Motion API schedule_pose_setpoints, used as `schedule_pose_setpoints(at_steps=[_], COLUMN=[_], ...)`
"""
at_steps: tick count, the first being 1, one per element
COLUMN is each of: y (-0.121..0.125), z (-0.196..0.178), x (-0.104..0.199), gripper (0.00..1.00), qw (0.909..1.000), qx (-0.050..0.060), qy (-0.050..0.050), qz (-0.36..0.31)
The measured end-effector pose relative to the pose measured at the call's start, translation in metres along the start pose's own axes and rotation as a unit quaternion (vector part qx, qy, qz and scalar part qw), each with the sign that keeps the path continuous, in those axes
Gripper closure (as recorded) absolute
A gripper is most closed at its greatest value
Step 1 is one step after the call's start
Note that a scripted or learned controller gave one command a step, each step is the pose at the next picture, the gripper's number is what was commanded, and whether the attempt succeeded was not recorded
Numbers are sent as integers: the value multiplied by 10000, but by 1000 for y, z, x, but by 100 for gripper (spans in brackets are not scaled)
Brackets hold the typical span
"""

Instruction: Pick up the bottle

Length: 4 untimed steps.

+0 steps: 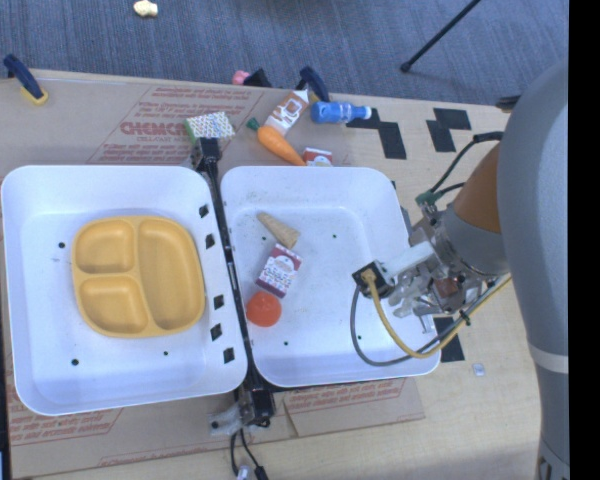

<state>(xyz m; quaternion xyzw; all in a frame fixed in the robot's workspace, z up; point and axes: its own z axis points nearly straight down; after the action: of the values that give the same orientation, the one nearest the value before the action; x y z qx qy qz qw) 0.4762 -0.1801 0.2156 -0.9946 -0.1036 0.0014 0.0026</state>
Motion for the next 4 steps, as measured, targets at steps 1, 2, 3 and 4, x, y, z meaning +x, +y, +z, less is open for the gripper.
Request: schedule_pose_setpoints(at_steps=[1, 2, 3, 4], y=[-21, -9, -2, -16], z=[66, 5, 68, -27], x=[4, 2, 0, 4], gripper=[100, 100, 100, 100], qw=[9998, 10000, 10000, 10000], qx=[5, -2, 5, -5], qy=[-11, -1, -12, 0], qz=[-201, -25, 4, -3])
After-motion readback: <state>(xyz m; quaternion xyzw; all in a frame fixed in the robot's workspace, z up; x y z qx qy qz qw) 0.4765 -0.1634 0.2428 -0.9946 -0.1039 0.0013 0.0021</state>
